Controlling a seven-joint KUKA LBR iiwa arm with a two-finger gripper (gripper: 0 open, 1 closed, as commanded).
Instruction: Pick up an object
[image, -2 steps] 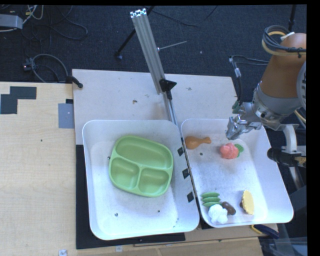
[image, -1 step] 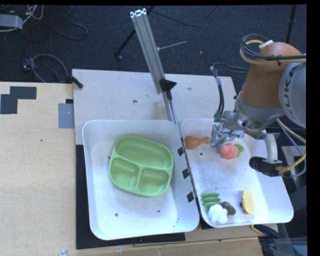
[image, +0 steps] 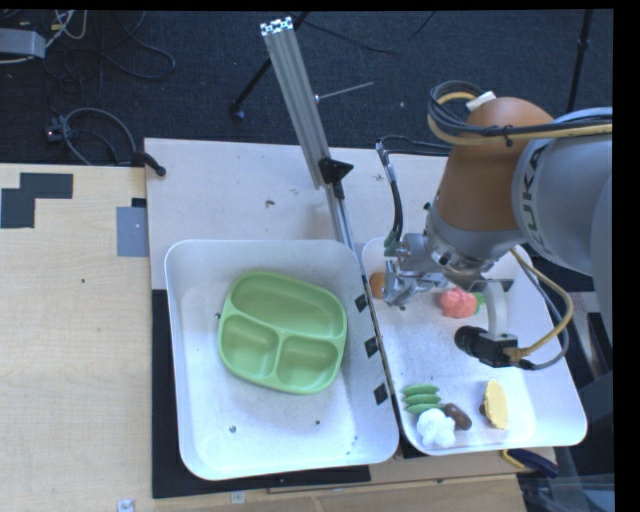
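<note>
My gripper (image: 400, 287) hangs low over the upper left part of the right bin (image: 560, 425), under the grey and orange wrist. A small orange object (image: 377, 285) lies just to its left, against the bin's left wall. A pink-red object (image: 458, 302) rests just to its right. Toward the bin's front lie green pea pods (image: 420, 397), a white lump (image: 435, 428), a small brown piece (image: 459, 414) and a yellow piece (image: 495, 404). I see nothing clearly held in the gripper.
A green divided plate (image: 282, 331) lies in the left bin (image: 190, 400). A slanted aluminium rail (image: 305, 110) rises behind the bins. A black cable end (image: 486, 346) from the arm hangs over the right bin's middle.
</note>
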